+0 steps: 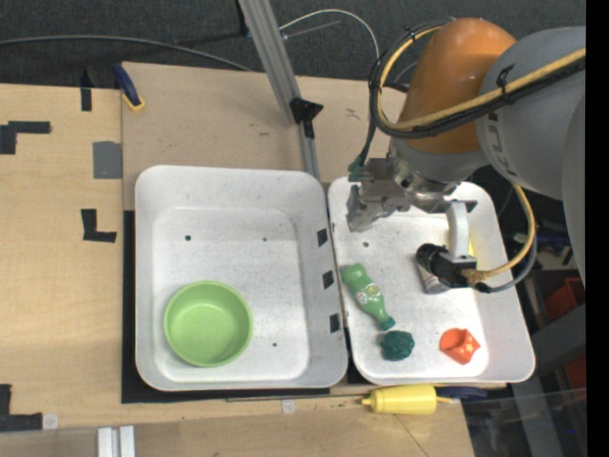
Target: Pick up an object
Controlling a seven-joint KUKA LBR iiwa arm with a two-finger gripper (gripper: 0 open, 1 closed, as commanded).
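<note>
My gripper (pixel 364 209) hangs over the far left corner of the right bin (pixel 504 350). A green toy bottle (pixel 367 295) lies on the bin floor just in front of the gripper, slanting toward the front right. At the bottle's near end sits a dark green lumpy piece (pixel 398 345). A red-orange block (pixel 459 345) rests to its right, near the front of the bin. The gripper is apart from all three.
A light green bowl (pixel 207 324) sits in the front left of the left bin (pixel 228 193). A yellow bottle-shaped object (pixel 404 400) lies on the bench just outside the right bin's front rim. A grey pole (pixel 276 60) slants up behind the bins.
</note>
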